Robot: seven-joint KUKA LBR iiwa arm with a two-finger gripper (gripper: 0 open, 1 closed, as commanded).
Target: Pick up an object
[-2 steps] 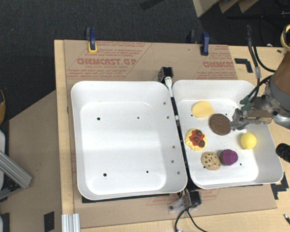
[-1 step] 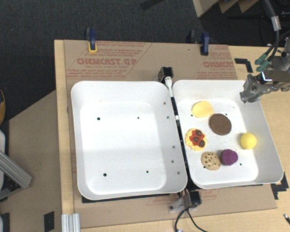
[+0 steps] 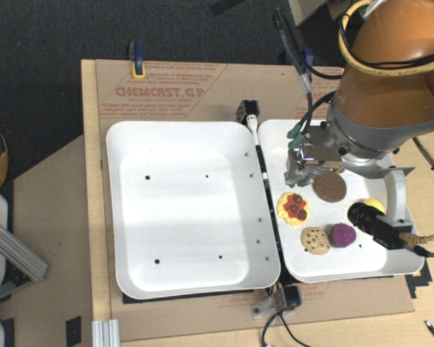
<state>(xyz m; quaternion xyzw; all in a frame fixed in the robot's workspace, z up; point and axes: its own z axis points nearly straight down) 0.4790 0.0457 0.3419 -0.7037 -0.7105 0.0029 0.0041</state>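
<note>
Plastic toy food lies in the right white bin (image 3: 362, 267): a round brown disc (image 3: 329, 187), a yellow tart with red topping (image 3: 294, 208), a speckled cookie (image 3: 316, 241), a purple lump (image 3: 342, 234). The metal gripper (image 3: 300, 170) hangs just left of the disc; its grip state cannot be made out.

Two white bins sit side by side on the tabletop (image 3: 166, 85). The right bin (image 3: 362, 264) has a brown round cookie (image 3: 330, 187), a yellow tart with red bits (image 3: 294, 208), a chip cookie (image 3: 316, 241) and a purple ball (image 3: 342, 235). The end effector (image 3: 301, 172) hangs just above the brown cookie
</note>
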